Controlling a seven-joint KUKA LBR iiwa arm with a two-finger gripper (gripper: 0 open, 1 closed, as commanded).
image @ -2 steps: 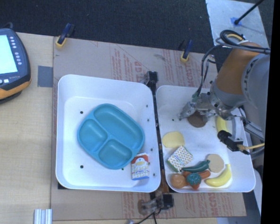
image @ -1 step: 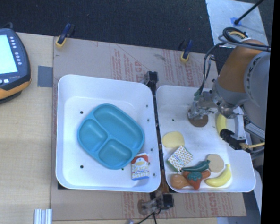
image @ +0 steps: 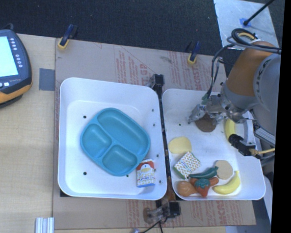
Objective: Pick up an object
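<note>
Camera view: grey arm w/ orange band (image: 246, 70) reaches in from the right over the right shallow white bin (image: 178, 98). Its tool (image: 208, 115) sits low at the bin's far part, right on top of a brown rounded object (image: 205, 125); metal fingers (image: 197, 113) spread either side of it, but can't tell if they're open or clamped, or if the object is actually gripped.

Just right of the tool, a yellow banana (image: 229, 129) lies along the bin's right part. Nearer the front: pale yellow round piece (image: 179, 144), green-and-white patterned packet (image: 187, 164) beside it, tan round biscuit-like disc (image: 224, 169), second yellow banana (image: 229, 184) at the front right corner, orange rounded item (image: 184, 188), dark green and red vegetable-like toy (image: 204, 177) betw. them.

Left shallow white bin (image: 71, 91) holds a blue plastic divided plate (image: 114, 141) in the middle and a small white carton w/ red print (image: 146, 173) at its front right, just beside the plate.

On the wooden desk (image: 20, 150), far left, a grey-orange control pendant w/ screen (image: 6, 65).
</note>
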